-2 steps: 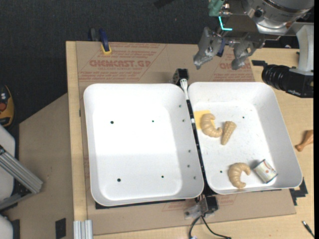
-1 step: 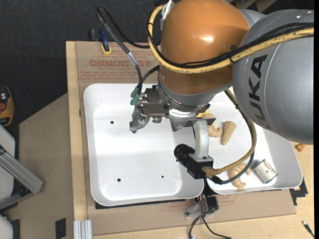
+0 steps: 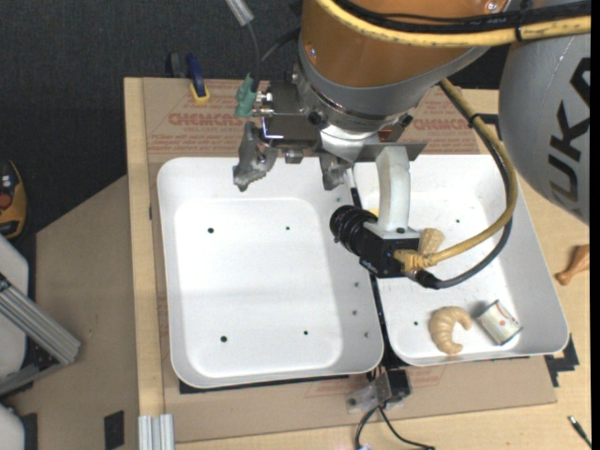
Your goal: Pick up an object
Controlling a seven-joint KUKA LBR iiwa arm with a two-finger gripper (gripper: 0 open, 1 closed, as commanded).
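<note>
The gripper (image 3: 289,169) hangs wide open and empty over the left bin's (image 3: 187,251) far edge, so I'd swing it right and near to the croissant (image 3: 450,328) in the right bin (image 3: 534,289) before dropping and closing.

White bins (image 3: 187,279), tan croissant (image 3: 450,329), silver can (image 3: 500,321), orange-banded grey arm (image 3: 403,26).

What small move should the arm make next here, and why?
Probably swing the claw toward the right bin. It hovers over the back edge of the left bin with nothing between its fingers, while the croissant and the small metal cylinder lie at the right bin's near edge. That is where something can be picked.
</note>
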